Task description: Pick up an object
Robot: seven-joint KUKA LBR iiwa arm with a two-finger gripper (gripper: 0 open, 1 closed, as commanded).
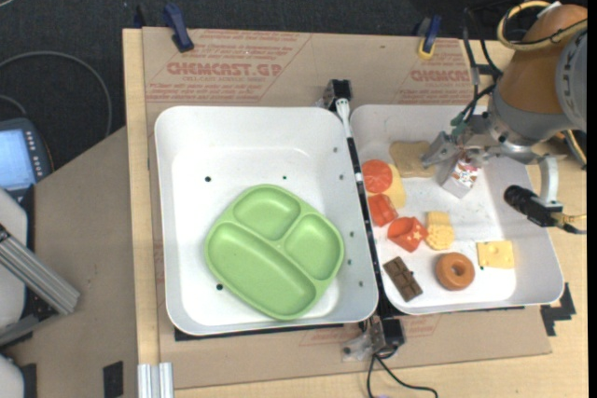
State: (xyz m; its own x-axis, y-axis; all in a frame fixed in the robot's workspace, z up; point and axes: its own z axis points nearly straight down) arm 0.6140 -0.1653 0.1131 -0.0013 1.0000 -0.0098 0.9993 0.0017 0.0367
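Observation:
The right bin holds several toy foods: a tan slab, an orange-red round piece, a pale yellow piece, two red chunks, a yellow ridged piece, a brown doughnut, a chocolate bar and a cheese square. My gripper hangs low over the back middle of this bin, just right of the tan slab. A small white and red item sits at its tip; whether it is gripped cannot be made out.
The left bin holds a green divided plate toward its front. A black divider rail runs between the bins. The grey and orange arm reaches in from the right, with a black part over the bin's right side.

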